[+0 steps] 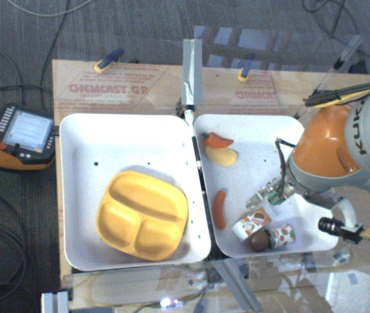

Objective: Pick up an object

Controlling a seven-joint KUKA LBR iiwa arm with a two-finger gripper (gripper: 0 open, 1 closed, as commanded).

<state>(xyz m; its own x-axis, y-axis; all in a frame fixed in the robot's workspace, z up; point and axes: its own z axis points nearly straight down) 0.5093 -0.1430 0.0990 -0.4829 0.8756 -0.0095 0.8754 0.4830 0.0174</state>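
Closest to the camera, near the front edge of the desk (68,87), a yellow tray (142,214) with three compartments lies in the left bin (81,135), toward its front right part. It is the one thing I see in that bin.

In the right bin (256,126), several small things lie apart. An orange piece (218,139) and a pale yellow piece (222,155) touch each other near the back left corner of this bin. A long orange sausage (219,208) lies beside the left wall, further to the front. Near the front edge, a small carton (251,224), a brown ball (259,240) and a small can (283,235) stay close together.

From the right side, the arm (328,145) with its orange band reaches over the right bin. Its tool (271,193) points down at the bin floor, just behind the carton. Whether the tool is wide or narrow I cannot tell, and I see nothing held in it.

Left of the desk, a pendant (19,139) rests on the floor.
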